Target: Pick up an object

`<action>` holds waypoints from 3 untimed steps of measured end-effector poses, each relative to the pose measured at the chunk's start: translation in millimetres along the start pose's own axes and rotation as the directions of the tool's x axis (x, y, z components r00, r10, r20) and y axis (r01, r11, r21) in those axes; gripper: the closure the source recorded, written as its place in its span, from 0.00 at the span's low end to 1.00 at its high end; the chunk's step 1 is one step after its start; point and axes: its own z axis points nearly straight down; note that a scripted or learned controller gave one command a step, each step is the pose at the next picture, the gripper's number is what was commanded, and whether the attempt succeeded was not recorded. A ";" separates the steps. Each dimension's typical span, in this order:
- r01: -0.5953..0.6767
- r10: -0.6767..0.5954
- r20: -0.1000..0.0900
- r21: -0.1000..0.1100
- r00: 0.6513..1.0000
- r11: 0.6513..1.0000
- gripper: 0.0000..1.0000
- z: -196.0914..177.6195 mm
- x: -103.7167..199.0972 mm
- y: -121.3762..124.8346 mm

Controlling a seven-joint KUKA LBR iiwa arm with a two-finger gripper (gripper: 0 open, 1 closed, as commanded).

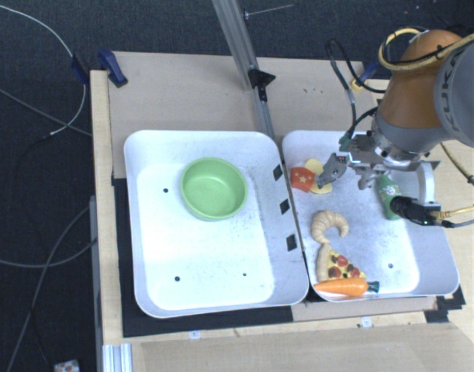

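Croissant [330, 224], pizza slice [337, 266], carrot [342, 287], red piece [302, 178], yellow piece [315, 165] and green bottle [389, 197] all lie loose in the right bin [429, 263]. The red piece sits near the bin's far left corner, with the yellow piece touching it on the far right side. The croissant lies about midway along the left side. Nearer than it is the pizza slice, and the carrot rests across the near rim, its green end pointing right. The green bottle lies toward the right of the bin, under the arm's wrist, so part of it is hidden.

The gripper [347, 175] hangs over the far part of the right bin, between the red piece and the green bottle. Its two fingers stand apart with nothing between them. The left finger's dark tip is just beside the red and yellow pieces, though whether it touches them cannot be told from this slant. The right finger is close to the bottle's top.

The left bin [151, 285] holds a green bowl [213, 187], upright, in its far half and well apart from everything else. A metal pole [235, 29] slants down from the far edge of the view toward the gap between the two bins. A blue clamp [112, 68] grips the far left corner of the bench [190, 91].
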 end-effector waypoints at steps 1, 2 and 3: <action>-0.001 0.001 -0.001 0.001 1.000 1.000 0.00 62.6 -0.1 -9.2; -0.002 0.002 -0.001 -0.012 1.000 1.000 1.00 44.5 0.6 -5.8; 0.001 -0.001 0.005 -0.025 1.000 1.000 1.00 -2.5 -1.9 -0.3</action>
